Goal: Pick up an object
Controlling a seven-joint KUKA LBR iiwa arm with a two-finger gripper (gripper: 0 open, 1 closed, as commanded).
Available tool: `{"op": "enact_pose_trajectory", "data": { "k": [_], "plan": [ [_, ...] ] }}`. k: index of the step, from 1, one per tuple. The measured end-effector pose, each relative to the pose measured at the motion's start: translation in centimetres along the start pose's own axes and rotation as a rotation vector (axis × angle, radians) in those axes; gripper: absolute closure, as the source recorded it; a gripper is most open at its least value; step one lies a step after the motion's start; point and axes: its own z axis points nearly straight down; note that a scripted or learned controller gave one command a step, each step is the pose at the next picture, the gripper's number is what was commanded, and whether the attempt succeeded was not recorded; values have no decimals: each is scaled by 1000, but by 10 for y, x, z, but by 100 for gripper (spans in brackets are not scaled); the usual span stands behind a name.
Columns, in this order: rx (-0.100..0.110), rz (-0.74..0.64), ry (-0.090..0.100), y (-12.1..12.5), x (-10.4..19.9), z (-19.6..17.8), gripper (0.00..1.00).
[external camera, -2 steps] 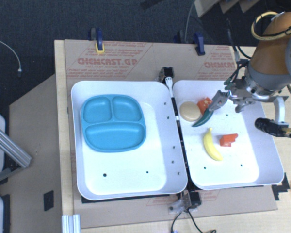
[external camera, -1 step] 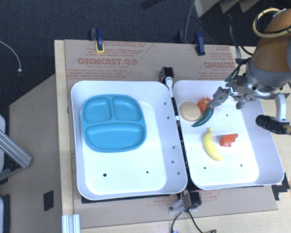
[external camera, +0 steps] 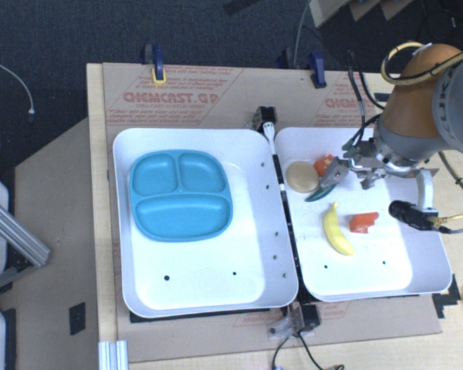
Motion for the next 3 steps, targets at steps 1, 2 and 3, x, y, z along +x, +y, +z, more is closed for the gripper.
{"op": "enact_pose_trajectory", "data": {
  "k": [1, 2, 3],
  "plan": [
    [-13, 0, 3, 3, 2, 40, 0],
    [-8, -1, -2, 1, 1, 31, 100],
    [-15, -2, -3, 5, 4, -32, 100]
  ]
}}
